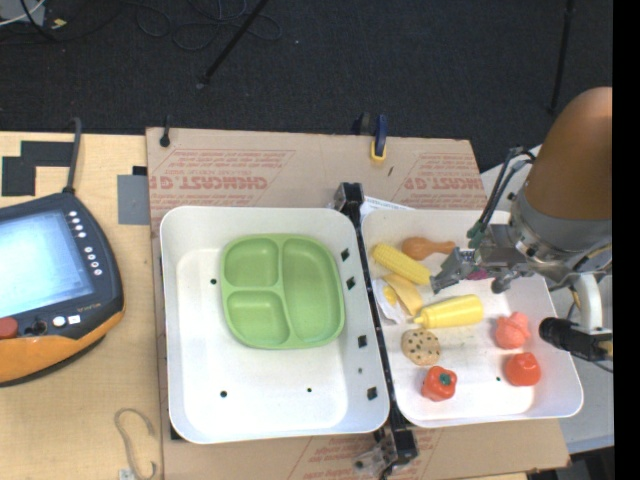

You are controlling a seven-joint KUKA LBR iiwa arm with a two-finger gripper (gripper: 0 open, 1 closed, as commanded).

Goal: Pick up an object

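The camera view looks down on a surface (110, 168) covered by cardboard sheet, with two shallow white bins side by side; the left bin (200, 388) holds a green divided plate (282, 292) with three compartments, lying toward the bin's far half; the plate's compartments carry nothing that can be made out.

The right bin (560, 393) holds the toy food; a yellow corn cob (401, 263) lies near its far left corner, with an orange drumstick (428, 247) just beyond it toward the far edge; a yellow mustard bottle (452, 313) lies on its side near the bin's middle; a pale yellow piece (403, 294) lies between the corn and the bottle; a round cookie (421, 345) sits just in front of the bottle; a red pepper (439, 382) sits close to the near edge; a pink piece (512, 330) and a red piece (521, 369) lie toward the right edge.

The hand (455, 268) hangs over the far half of the right bin, just above the mustard bottle and beside the drumstick; how far its fingers are parted cannot be told, and nothing is seen between them.

A pendant with a screen (45, 283) rests at the surface's left edge.
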